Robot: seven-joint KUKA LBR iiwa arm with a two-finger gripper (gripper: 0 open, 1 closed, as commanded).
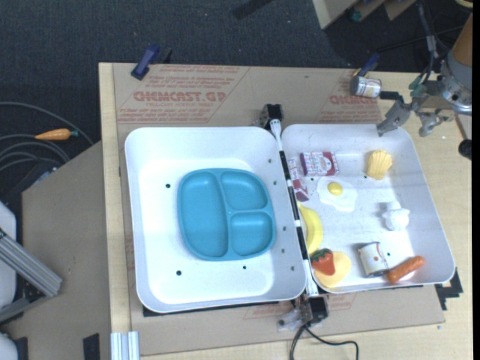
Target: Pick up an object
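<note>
**Gripper over the right bin's far corner**

The gripper [409, 118] hangs above the far right corner of the right bin [439, 235], fingers spread apart, nothing between them. Below lie a yellow shell [379, 164], fried egg [336, 192], banana [313, 229] and carrot [404, 269]. A blue divided plate [225, 213] sits in the left bin [142, 201].

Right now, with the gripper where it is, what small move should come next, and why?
Probably bring the gripper, open with nothing between its fingers, left and down over the yellow shell-shaped toy. It hangs above the right bin's far corner, and that toy is the nearest piece, standing apart from the others.
</note>
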